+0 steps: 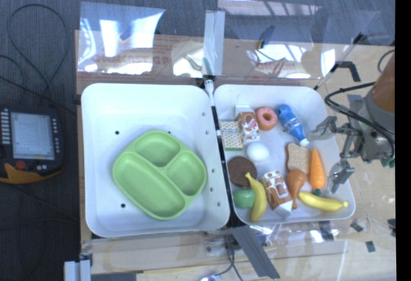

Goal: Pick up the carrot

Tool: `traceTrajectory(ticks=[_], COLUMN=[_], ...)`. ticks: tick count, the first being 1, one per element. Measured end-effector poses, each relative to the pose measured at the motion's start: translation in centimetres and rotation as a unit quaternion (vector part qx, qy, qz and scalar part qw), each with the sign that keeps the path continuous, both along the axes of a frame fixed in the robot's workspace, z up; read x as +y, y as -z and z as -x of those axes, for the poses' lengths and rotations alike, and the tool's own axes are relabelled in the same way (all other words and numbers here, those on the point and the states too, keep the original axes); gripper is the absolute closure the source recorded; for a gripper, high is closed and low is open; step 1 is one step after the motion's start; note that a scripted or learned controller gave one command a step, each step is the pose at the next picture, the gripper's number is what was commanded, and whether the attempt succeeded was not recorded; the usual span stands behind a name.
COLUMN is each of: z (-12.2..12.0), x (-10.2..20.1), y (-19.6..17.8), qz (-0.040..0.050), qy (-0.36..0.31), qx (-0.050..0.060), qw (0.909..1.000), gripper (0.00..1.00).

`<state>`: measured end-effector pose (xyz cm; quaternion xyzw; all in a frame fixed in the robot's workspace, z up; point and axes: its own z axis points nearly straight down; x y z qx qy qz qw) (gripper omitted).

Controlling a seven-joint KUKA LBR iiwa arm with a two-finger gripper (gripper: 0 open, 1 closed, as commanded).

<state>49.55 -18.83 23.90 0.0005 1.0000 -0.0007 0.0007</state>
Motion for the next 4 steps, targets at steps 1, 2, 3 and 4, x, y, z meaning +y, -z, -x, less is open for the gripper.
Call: traceTrajectory(ticks=[1,2,3,4], z=[0.8,-0.3,-0.6,-0.2], x=[0.9,5.9,5.9,10.2], y=[13.5,14.8,13.7,-1.3], qz=[0.0002,0.0019,0.0042,0.0], qy=[-0.053,-0.001,-0.001,0.034], qx=[-0.003,-0.005,-0.011,-0.006], qw=[0.9986,1.0,0.9999,0.9994], gripper=[0.0,0.0,1.0,1.0])
